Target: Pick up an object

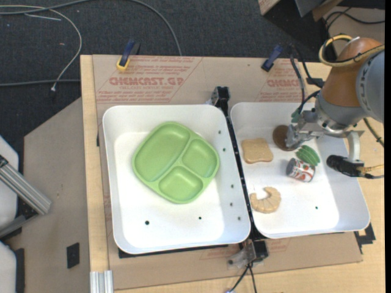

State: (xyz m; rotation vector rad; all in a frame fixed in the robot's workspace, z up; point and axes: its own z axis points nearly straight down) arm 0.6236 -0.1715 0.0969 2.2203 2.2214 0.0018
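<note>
Green object [309, 154], seemingly just beside end effector [295, 140].

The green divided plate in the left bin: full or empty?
Empty. All three compartments of the green divided plate show bare green.

Brown disc [280, 137] half behind gripper [295, 140]; arm [360, 78] cut off rightward

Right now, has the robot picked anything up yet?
Not yet, it seems. The gripper is down in the right bin, beside a brown disc. The toast, can and croissant lie on the bin floor. Grabbing and lifting remain.
</note>
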